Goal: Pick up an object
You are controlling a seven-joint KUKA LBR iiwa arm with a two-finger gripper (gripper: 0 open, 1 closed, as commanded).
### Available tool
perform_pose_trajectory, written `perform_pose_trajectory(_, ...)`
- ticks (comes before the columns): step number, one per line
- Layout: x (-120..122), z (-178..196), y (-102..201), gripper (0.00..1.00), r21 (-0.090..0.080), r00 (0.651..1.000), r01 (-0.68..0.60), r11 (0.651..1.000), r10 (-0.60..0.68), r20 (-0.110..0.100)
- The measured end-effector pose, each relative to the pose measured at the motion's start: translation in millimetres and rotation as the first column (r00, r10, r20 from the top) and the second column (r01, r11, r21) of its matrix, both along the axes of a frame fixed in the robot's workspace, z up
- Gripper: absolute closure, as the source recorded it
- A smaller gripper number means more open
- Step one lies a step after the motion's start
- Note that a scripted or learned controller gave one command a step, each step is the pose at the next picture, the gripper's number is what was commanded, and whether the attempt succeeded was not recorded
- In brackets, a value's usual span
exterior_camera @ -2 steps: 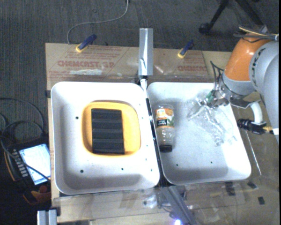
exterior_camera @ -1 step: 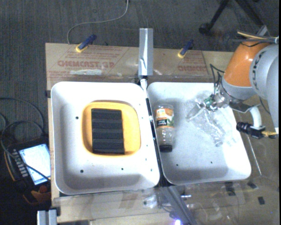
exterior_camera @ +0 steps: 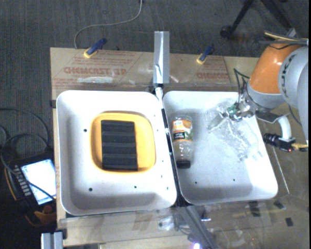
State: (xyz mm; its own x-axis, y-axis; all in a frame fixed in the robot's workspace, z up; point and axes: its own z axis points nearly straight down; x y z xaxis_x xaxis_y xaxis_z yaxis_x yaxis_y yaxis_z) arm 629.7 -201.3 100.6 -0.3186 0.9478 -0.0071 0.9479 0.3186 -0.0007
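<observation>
Readable text: red "CHEMCAST" lettering printed on the brown protective sheet [exterior_camera: 101, 69] behind the bins, partly repeated further right but faint there. Bottle label is orange and dark, print too small to read. Gripper [exterior_camera: 237, 109] sits at the upper right of the right bin [exterior_camera: 259, 183], down on a crumpled clear plastic bag [exterior_camera: 233, 128]; finger spacing is hidden by glare and plastic, so cannot tell whether it's apart or together, and no object is visibly lifted. Bag spreads from the gripper down toward the bin's middle right, lying flat on the floor. Small clear bottle [exterior_camera: 182, 141] with dark cap lies on its side along the right bin's left wall, cap pointing to the near edge, well apart from the gripper. Left bin [exterior_camera: 72, 139] holds a yellow tray-like item [exterior_camera: 147, 139] with a black ribbed block [exterior_camera: 119, 144] resting on it, centred. Two blue-handled clamps [exterior_camera: 95, 47] pin the sheet at the back edge. Metal upright post [exterior_camera: 161, 56] stands between the bins at the rear. A tablet-like device [exterior_camera: 36, 178] with a lit screen lies on the floor left of the bench.
</observation>
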Motion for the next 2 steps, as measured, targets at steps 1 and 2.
perform_pose_trajectory(1, -26.2, 2.7, 36.4, 1.0, 0.006, 1.0, -0.021, 1.0, 0.021, -0.003)
perform_pose_trajectory(2, -0.2, 72.5, 84.4, 1.0, 0.005, 0.983, -0.182, 0.983, 0.182, -0.001)
